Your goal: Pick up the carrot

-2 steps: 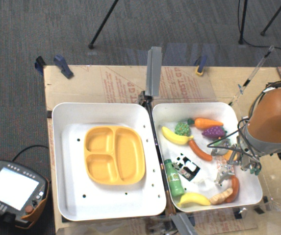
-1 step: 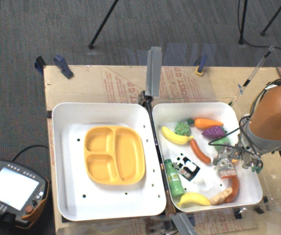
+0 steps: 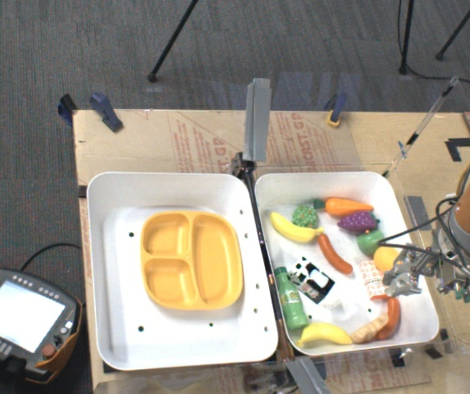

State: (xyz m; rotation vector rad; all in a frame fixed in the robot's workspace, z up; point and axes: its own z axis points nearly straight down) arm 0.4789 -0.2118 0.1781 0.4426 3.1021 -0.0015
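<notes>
The carrot [image 3: 348, 206] lies at the far end of the right bin [image 3: 419, 220], beside the grapes [image 3: 358, 222]. The hand [image 3: 402, 283] hangs low over the bin's right side; its grip I cannot tell.

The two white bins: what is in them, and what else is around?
White bins: 2, side by side on the bench.
Divided plate: 1, yellow, left bin.
Carrot: 1, orange, right bin, far side.
Bananas: 2, yellow, one mid-bin, one at the near edge.
Grapes: 1 bunch, purple, beside the carrot.
Sausages: 2, red, right bin.
Bottle: 1, green, right bin's left side.
Handheld screen: 1, floor, lower left.
Gripper: 1, grey, over the right bin's right side.
</notes>
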